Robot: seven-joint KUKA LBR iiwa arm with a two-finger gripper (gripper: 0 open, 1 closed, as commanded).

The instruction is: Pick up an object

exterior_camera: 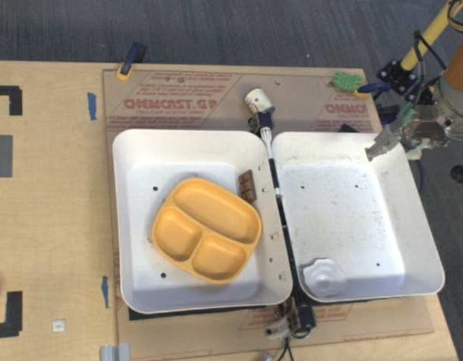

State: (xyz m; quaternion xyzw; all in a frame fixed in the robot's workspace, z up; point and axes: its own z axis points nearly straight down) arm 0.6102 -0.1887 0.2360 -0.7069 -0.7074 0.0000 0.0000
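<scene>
The yellow divided plate (207, 229), a three-compartment tray, lies flat and face up in the left bin (133, 201), turned at a slant so that one corner points toward the shared wall between the two bins. It takes up most of that bin's floor, so a grasp would most likely have to come at its raised rim or an inner ridge, not across its full width. Just beside the plate, toward the shared wall, a small brown block (248, 186) rests near the bin's sloping side; it probably slid there, since the wall stops anything light. Across the wall from the plate, the right bin (412, 224) holds a clear round lid or cup (323, 276) in its near corner on the plate's side, hard to read against the white floor. Any of these three could serve as the object to pick up.

The gripper (378, 147) hangs over the far edge of the right bin, well apart from the plate, at the end of the arm that enters from the right. Nothing is seen between the jaws, and how far apart they stand cannot be told at this angle.

Beyond the plate, a white-tipped fixture (256, 100) stands on the surface at the head of the shared wall, on a printed cardboard sheet (178, 96) under both bins.
</scene>
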